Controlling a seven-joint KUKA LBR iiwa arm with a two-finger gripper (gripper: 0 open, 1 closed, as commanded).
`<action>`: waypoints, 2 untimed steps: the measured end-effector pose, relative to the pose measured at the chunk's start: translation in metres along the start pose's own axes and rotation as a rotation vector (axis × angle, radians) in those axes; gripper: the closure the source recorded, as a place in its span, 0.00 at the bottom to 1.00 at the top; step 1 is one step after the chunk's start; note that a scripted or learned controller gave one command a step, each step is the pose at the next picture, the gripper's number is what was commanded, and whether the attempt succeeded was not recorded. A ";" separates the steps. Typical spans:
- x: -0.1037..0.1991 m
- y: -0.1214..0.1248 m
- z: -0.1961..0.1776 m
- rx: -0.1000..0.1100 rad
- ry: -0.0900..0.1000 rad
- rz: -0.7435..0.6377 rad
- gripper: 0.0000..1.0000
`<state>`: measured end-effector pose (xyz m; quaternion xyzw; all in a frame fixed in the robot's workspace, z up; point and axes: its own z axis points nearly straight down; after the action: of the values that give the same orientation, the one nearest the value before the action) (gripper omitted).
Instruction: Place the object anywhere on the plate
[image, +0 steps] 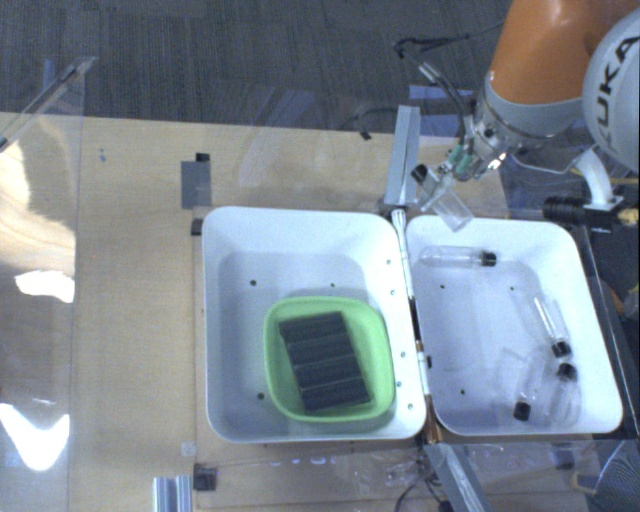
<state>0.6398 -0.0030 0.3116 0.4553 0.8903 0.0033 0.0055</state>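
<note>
A green plate (378, 345) bearing a dark ribbed block (322, 362) sits in a white bin (230, 300) on the tan tabletop (110, 300).

A pale wooden bench (110, 330) with bright glare patches on its left side stands against dark grey ribbed carpet (230, 50) that runs across the top.

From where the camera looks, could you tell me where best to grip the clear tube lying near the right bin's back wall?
Probably at mid-body, from straight above: the clear tube lies flat, long axis left-right, black cap at its right end, apart from the other tubes. Close across its narrow width.
</note>
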 end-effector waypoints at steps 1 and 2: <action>0.033 -0.006 0.098 0.004 0.004 -0.103 1.00; 0.067 -0.048 0.125 0.004 0.005 -0.262 1.00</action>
<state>0.5633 0.0237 0.1853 0.3353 0.9421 0.0017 0.0027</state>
